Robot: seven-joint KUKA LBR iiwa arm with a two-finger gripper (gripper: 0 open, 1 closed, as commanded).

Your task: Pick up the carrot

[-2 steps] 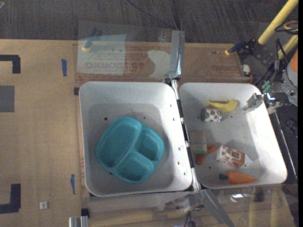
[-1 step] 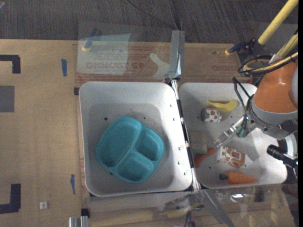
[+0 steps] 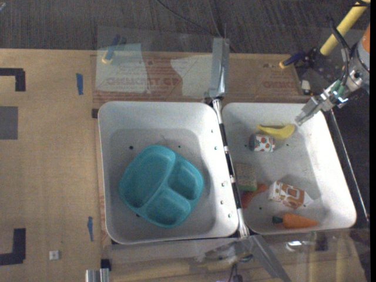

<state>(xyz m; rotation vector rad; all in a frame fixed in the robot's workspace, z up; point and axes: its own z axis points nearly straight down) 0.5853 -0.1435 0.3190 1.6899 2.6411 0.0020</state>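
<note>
1 fixed camera looks down from above on the table [image 3: 47,175] at a slant, far enough back to take in both white bins whole: the left bin [image 3: 111,119] and the right bin [image 3: 335,157], side by side. A strip of dark floor [image 3: 88,10] runs along the top. The arm [image 3: 352,75] enters from the upper right.

The robot's body appeared at the upper right corner of the camera view. The hand [image 3: 301,120] was a slim, pale grey metal piece narrowing to a point. Above it sat a compact wrist block [image 3: 339,91] in light grey and black, bearing small green-blue marks. An orange patch showed at the frame edge above the wrist. Finer details were too blurred to record.
</note>
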